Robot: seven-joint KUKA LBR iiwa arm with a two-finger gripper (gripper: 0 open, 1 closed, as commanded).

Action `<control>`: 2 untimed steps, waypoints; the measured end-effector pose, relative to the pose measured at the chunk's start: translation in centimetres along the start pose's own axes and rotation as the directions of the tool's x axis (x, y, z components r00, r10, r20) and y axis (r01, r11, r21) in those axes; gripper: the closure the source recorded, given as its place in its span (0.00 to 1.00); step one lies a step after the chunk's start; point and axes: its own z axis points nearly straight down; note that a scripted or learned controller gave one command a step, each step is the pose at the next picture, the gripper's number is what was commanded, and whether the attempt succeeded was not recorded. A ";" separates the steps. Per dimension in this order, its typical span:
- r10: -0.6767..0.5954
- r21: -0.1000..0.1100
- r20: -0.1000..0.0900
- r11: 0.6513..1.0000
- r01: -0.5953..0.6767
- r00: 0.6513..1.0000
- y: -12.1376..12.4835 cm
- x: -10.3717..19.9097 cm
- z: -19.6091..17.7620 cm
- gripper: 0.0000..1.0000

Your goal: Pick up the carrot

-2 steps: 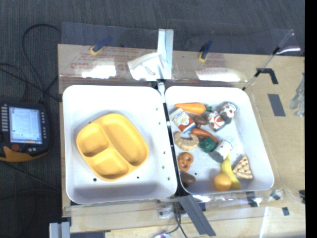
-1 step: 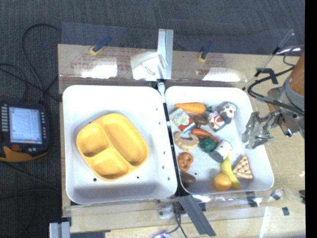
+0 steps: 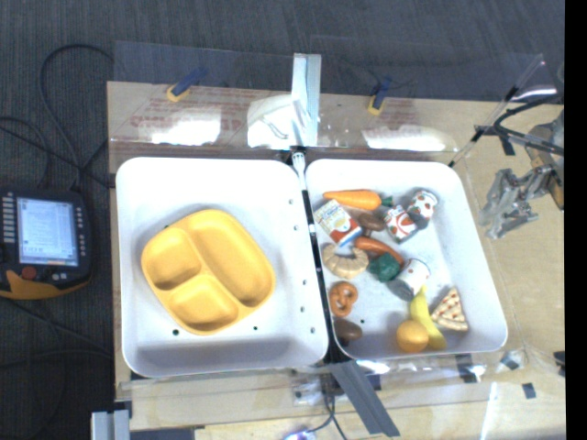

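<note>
Dark grey carpet floor (image 3: 229, 7) w/ black cables (image 3: 69, 58); tan bench (image 3: 541, 273), prob. wood.

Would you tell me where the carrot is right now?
The carrot lies at the far edge of the right bin, just above the small carton.

orange carrot (image 3: 352, 198) with green top, yellow divided plate (image 3: 207, 270), white bins (image 3: 138, 246), yellow banana (image 3: 423, 314).

You have two white bins: the left bin (image 3: 128, 246) holds one yellow divided tray (image 3: 207, 269). The right bin (image 3: 472, 246) holds one carrot (image 3: 353, 198), one pretzel (image 3: 343, 294), one banana (image 3: 423, 312), one orange (image 3: 412, 336) and one pizza slice (image 3: 449, 310).
</note>
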 end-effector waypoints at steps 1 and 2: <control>-0.161 0.003 0.004 0.987 0.161 0.987 0.1 0.1 -8.7 1.00; -0.407 0.001 0.004 0.913 0.407 0.913 -1.1 -6.5 -15.1 1.00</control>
